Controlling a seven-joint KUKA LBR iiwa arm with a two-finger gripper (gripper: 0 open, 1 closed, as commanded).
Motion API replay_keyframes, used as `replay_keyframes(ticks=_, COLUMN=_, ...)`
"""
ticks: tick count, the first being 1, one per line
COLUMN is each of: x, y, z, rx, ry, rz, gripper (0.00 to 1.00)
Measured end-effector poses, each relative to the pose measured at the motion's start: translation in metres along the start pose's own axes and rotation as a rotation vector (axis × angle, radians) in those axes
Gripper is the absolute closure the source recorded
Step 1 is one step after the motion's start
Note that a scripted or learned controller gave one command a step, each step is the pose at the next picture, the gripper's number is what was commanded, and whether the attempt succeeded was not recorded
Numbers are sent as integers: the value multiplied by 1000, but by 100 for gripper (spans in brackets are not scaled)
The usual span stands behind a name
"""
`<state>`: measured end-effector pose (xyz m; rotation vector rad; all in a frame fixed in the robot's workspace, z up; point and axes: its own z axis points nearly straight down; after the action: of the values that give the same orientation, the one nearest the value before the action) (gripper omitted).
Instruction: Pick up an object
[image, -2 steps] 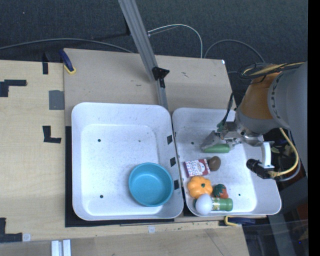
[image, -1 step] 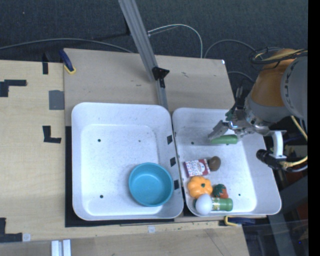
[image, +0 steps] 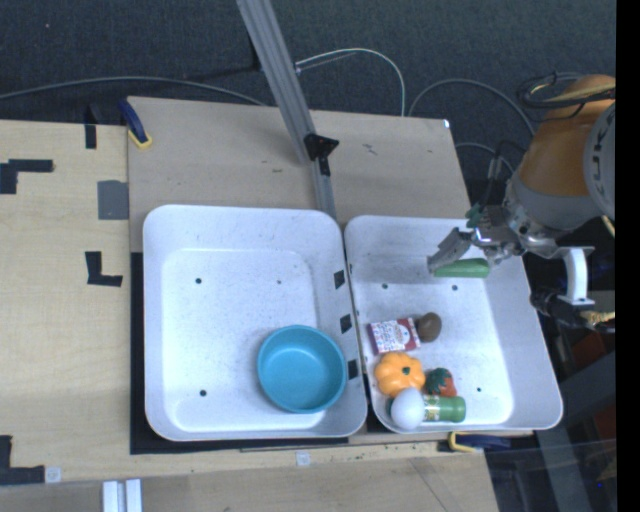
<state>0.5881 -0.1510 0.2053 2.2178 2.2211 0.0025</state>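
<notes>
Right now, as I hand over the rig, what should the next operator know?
Pincer: over the far end of the right bin, right at a green stick-shaped item; grip unclear.
Near end of that bin: red packet, brown lump, orange pumpkin, white egg.
Left bin: blue bowl.
Done: no confirmed pick.
Left: verify the grasp, then lift.

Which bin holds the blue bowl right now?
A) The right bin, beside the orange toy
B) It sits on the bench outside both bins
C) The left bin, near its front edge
C: the blue bowl rests inside the left bin, toward its front right corner, while the orange toy and other small items lie in the right bin.
</notes>
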Motion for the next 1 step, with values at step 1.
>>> replay_keyframes(ticks=1, x=-7, y=-1, z=-45, rx=-1, ry=-1, rz=0, gripper=100)
